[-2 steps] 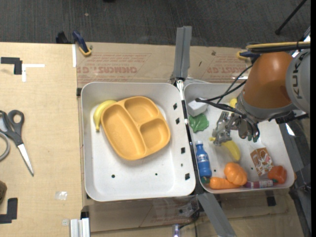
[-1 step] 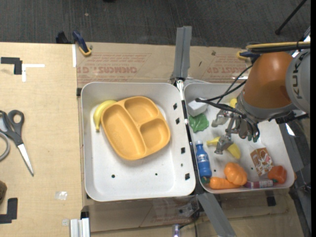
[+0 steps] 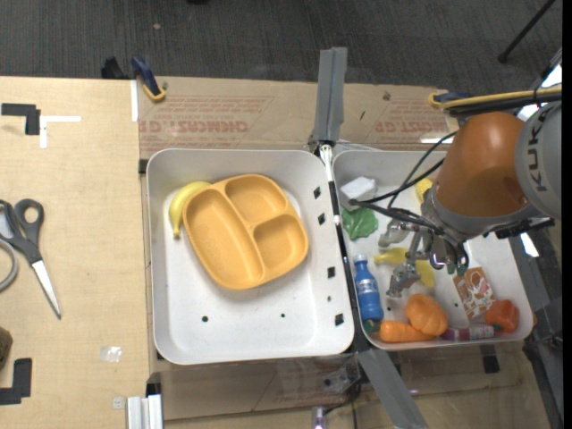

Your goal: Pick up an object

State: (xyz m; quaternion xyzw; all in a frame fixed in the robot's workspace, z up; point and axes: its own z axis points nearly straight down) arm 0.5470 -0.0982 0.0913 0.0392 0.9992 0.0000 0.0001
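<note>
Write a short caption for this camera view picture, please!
Grey robot arm's gripper hovers over toy-filled right white bin; orange divided plate fills left white bin.

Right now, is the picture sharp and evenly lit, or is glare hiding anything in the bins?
Camera view: lighting even, shadows soft, no strong glare; the yellow tray reads sharp, while the end effector is small and slightly soft among clutter in the right bin.

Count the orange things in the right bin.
3: a carrot at the near edge, a lumpy orange piece beside it, and a reddish-orange one in the near right corner. The arm may hide others.
</note>
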